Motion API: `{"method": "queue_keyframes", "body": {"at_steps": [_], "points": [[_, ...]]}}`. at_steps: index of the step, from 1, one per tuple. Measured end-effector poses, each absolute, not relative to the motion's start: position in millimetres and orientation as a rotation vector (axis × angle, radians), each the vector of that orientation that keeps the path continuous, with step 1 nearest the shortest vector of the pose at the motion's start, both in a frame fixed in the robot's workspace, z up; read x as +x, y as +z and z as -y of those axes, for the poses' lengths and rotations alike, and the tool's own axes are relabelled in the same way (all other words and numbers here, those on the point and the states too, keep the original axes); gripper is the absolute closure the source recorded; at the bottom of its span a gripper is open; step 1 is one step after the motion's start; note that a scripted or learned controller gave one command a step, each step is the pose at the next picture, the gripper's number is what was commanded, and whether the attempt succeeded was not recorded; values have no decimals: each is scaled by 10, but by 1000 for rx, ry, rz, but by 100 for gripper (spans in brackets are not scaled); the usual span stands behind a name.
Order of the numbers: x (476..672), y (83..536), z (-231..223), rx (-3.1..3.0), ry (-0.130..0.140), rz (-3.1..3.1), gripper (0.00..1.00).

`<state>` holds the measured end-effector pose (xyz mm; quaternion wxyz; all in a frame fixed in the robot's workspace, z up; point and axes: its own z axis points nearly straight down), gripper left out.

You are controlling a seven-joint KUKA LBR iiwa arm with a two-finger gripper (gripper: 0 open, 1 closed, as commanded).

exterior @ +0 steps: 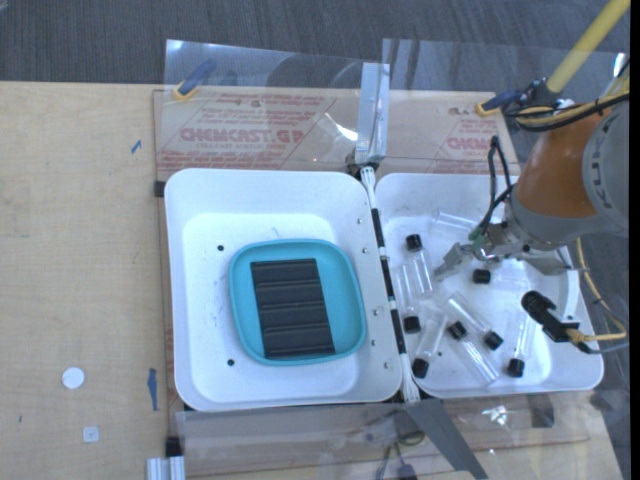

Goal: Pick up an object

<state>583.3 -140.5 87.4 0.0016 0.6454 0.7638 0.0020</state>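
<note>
Hovering at the frame's right over the right bin (590,368) of clear vials (432,340), the gripper (478,251) has grasped nothing yet; whether it is apart or together, I cannot tell.

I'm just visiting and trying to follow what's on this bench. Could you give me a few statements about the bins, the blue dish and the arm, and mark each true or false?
1. The blue tray sits in the left bin. True.
2. The blue tray holds a dark ribbed insert. True.
3. The clear tubes with black caps lie in the left bin. False: they are scattered in the right bin.
4. The arm reaches over the left bin. False: it is over the right bin.
5. The arm's orange band is above the right bin's far right corner. True.
</note>
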Motion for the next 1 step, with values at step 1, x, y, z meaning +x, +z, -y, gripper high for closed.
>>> {"method": "queue_keyframes", "body": {"at_steps": [1], "points": [[6223, 868, 1867, 1906, 3, -2489, 0]]}}
